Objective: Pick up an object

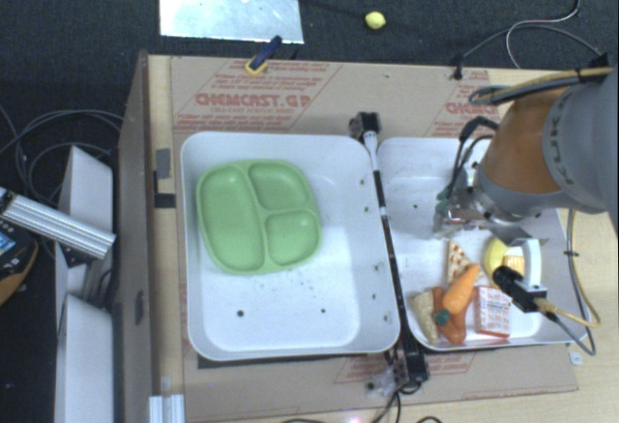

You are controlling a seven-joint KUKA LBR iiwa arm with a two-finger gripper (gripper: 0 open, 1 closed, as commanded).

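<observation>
The carrot point(457, 292) lies in the right bin point(411, 179), just below and slightly right of the gripper point(455, 215), long axis slanting up-right; the gripper's state cannot be told.

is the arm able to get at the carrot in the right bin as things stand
Probably yes. The carrot lies uncovered on top of the pile in the right bin, and the gripper hangs just above it in the view with nothing between them.

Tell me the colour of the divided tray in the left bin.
Light green; the tray shows plainly in the camera view, on the white left bin.
</observation>
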